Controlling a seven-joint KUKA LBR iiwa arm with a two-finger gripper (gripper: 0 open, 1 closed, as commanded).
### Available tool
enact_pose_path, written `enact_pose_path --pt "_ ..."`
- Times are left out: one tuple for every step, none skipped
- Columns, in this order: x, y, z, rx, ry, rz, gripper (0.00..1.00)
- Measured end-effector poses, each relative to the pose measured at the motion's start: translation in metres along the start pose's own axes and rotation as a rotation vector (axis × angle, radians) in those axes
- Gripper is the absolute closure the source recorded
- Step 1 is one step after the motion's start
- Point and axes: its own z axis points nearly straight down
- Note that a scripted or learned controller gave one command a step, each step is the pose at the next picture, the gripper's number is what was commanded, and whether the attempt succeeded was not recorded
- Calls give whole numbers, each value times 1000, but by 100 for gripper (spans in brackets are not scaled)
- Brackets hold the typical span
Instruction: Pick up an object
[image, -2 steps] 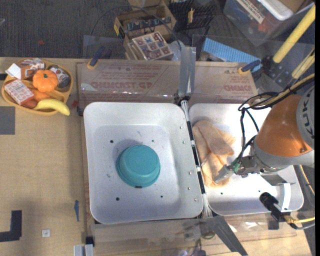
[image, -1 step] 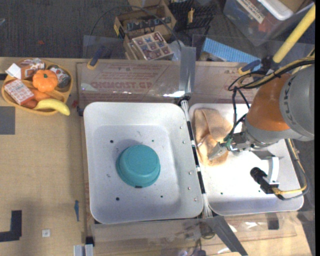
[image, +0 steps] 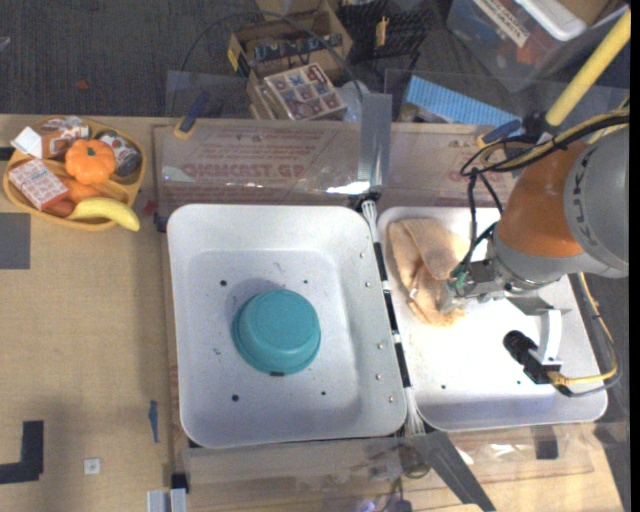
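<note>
Look at the left bin (image: 200, 240): you have a teal bowl (image: 278, 331) sitting upside down near its middle, alone on the white floor. In the right bin (image: 470, 385), a tan, crumpled cloth-like object (image: 420, 262) lies along the left wall toward the far side. The arm (image: 560, 205) reaches in from the right, and its jaws (image: 458, 291) sit at the near right edge of that tan object; you cannot tell from this angle how far open they are or whether they grip anything. On the tabletop (image: 80, 350) at far left, a yellow dish (image: 30, 195) holds a small pumpkin (image: 90, 160), a banana (image: 105, 211) and small packets.
</note>
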Motion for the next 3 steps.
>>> enact_pose_path --pt "0 0 0 0 0 0 0" --pt "-3 0 -10 -2 -2 4 100" --pt "-3 0 -10 -2 -2 4 0"
